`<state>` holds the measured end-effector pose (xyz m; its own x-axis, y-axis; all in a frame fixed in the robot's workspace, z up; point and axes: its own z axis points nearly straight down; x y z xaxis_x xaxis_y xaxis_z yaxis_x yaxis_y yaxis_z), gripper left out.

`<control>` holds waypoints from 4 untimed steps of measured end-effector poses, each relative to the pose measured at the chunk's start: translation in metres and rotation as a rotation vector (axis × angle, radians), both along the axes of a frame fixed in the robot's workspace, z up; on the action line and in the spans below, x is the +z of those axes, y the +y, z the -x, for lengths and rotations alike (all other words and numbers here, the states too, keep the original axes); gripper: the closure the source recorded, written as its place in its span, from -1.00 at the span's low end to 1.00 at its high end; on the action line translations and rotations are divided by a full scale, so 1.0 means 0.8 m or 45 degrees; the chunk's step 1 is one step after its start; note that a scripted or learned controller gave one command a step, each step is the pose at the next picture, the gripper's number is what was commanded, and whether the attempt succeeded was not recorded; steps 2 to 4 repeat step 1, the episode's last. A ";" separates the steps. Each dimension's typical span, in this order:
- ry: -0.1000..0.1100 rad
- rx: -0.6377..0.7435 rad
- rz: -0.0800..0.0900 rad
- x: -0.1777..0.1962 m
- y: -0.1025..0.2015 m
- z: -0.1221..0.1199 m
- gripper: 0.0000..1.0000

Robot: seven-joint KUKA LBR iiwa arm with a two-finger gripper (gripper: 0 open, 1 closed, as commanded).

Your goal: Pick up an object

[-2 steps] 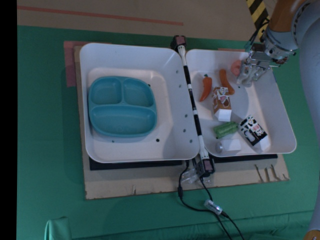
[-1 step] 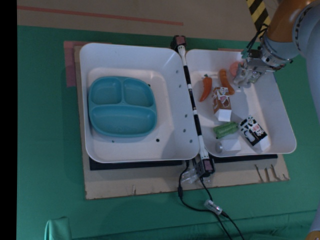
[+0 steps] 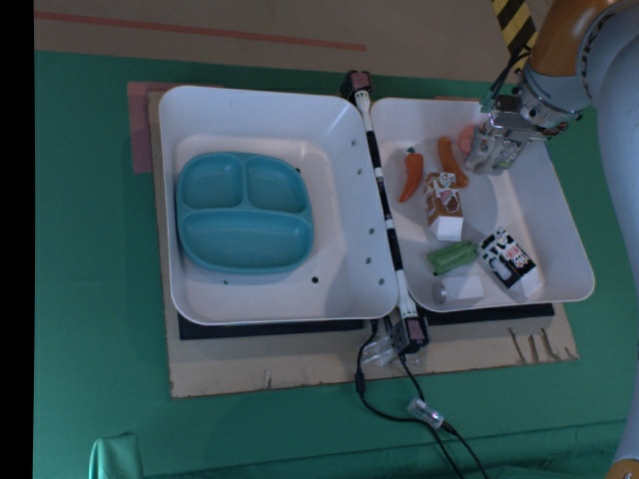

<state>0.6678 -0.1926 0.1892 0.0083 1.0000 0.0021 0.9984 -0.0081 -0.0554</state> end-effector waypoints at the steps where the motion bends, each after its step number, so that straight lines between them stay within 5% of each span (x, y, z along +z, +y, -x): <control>1: -0.071 0.004 0.009 0.027 0.005 0.021 1.00; 4: -0.071 0.004 0.009 0.027 0.005 0.021 1.00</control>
